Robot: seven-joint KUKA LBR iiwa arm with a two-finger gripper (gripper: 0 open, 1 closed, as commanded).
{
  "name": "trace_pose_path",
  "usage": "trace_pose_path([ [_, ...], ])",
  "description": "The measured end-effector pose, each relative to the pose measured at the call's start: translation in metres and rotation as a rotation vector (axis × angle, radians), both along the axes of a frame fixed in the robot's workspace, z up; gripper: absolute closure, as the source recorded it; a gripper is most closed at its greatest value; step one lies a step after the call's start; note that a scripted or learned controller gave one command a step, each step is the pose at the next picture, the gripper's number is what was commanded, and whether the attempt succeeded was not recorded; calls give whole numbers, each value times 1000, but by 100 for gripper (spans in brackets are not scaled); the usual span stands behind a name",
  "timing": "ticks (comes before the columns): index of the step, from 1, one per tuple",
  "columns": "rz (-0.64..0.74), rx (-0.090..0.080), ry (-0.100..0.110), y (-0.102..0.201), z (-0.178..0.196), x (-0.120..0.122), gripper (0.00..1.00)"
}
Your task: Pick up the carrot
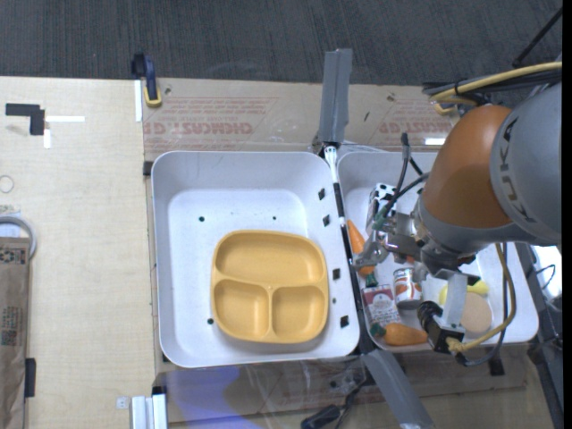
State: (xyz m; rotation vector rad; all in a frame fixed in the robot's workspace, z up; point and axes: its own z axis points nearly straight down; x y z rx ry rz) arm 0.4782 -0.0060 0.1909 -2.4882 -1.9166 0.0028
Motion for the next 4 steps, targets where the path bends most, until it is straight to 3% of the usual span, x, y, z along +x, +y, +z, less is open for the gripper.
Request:
trace_pose_path([
  [1, 0, 0, 0, 0, 0, 0, 0],
  [2, 291, 1, 1, 10, 0, 0, 0],
  [3, 288, 0, 2, 9, 8, 1, 100],
  [4, 286, -1, 2, 8, 16, 2, 100],
])
